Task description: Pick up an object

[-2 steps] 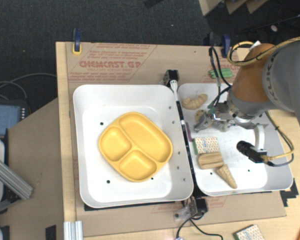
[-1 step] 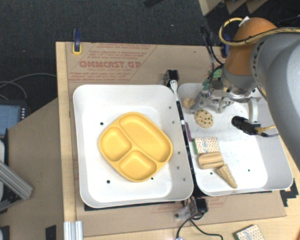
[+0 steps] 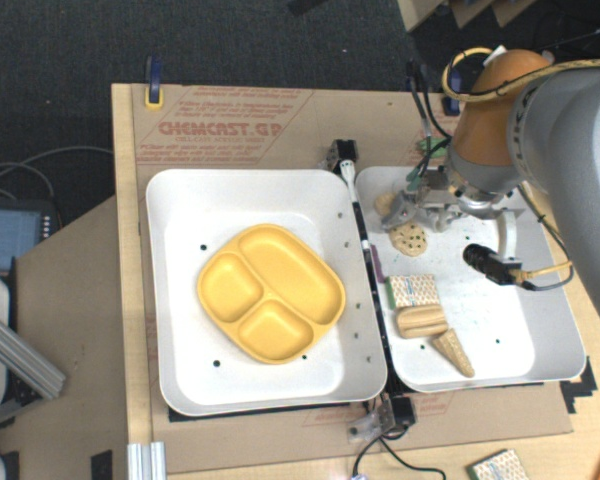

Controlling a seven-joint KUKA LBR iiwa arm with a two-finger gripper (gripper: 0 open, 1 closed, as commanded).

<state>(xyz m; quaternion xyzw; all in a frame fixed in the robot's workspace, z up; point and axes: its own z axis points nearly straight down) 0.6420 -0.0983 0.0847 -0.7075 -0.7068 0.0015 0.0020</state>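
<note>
Your round speckled tan cookie (image 3: pixel 410 238) lies near the back-left corner of the right white bin (image 3: pixel 540 353), just below the metal end effector (image 3: pixel 425 211); whether that is open you cannot tell, its tips hidden. A yellow three-compartment plate (image 3: pixel 270 293) fills the left bin (image 3: pixel 180 218).

Bulky grey arm (image 3: pixel 570 128), orange wrist band (image 3: pixel 490 108), looping black and yellow cables (image 3: pixel 460 73).

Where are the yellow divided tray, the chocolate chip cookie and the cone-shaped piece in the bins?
yellow divided tray (image 3: pixel 270 291), camera view, on its central ridge.
chocolate chip cookie (image 3: pixel 410 238), camera view, on its speckled top face.
cone-shaped piece (image 3: pixel 454 352), camera view, on the middle of its tan side.
</note>
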